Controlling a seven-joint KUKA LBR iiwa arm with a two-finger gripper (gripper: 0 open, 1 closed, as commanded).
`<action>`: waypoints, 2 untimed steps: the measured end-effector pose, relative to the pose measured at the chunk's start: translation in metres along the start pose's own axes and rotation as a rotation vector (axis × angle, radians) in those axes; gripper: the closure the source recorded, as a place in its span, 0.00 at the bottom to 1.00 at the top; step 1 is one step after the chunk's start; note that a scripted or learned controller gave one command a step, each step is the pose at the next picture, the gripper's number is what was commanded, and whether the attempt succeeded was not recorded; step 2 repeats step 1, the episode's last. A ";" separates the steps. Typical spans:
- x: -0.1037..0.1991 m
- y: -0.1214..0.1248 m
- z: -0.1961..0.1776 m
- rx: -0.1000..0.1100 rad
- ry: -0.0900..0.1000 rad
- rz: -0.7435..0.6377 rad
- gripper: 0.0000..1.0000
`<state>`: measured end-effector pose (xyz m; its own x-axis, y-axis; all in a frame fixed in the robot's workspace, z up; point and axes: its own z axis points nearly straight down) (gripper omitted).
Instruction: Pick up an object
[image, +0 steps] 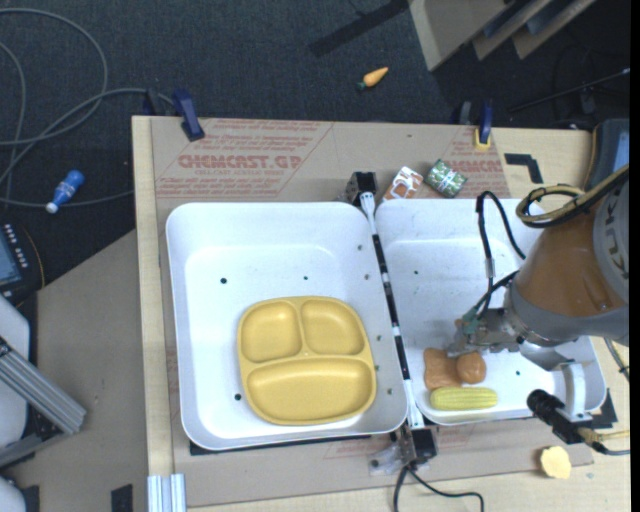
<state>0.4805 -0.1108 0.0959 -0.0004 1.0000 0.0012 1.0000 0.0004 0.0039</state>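
Grey arm, orange band, black cable

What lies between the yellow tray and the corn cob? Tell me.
In the camera view, the bins' adjoining rims lie between the yellow tray and the corn cob.

A yellow divided plate sits in a white bin. The other white bin holds orange-brown food pieces and pale yellow-green corn.

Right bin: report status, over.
Tool low in right bin, over orange-brown toy food. Nothing seen held. Corn cob lies just beyond, at near wall.
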 end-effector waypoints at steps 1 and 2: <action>0.035 0.002 -0.126 -0.010 -0.001 -0.005 1.00; 0.035 0.002 -0.126 -0.010 -0.001 -0.005 1.00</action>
